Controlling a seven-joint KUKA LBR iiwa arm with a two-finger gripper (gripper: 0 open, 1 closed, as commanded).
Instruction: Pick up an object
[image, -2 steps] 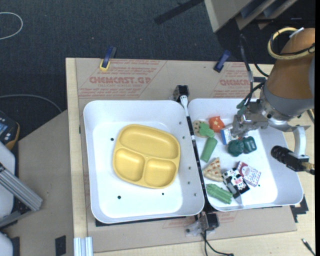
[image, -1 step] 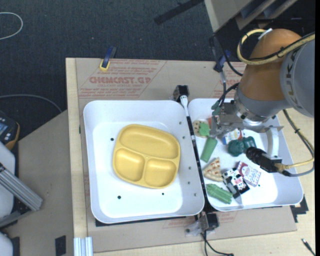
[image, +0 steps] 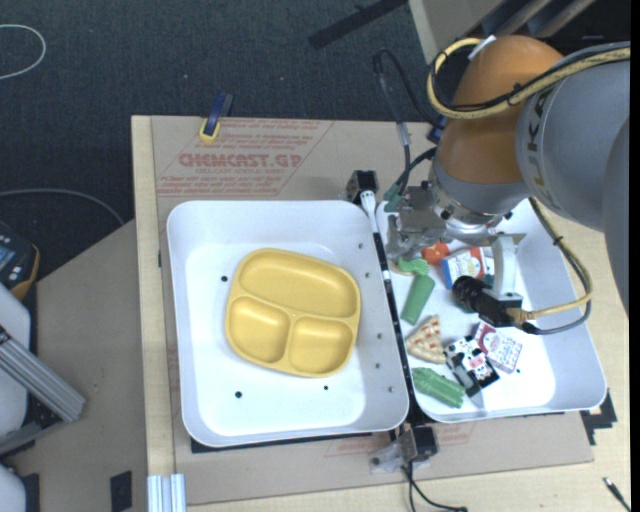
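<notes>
- Lowering the hand (image: 418, 238) at the right bin's (image: 575, 385) far-left corner, aim for the green cylinder (image: 417, 296) just beside it.
- I cannot tell how the hand is set.

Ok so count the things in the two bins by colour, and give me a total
Yellow: 1, the plate in the left bin.
Green: 2, one piece and another.
Orange-tan: 1, the pizza slice.
Red and white: 2, a carton and a card.
Total: 6 that I can tell apart.

Robot lab — bench (image: 250, 150), bins (image: 190, 300)
</notes>
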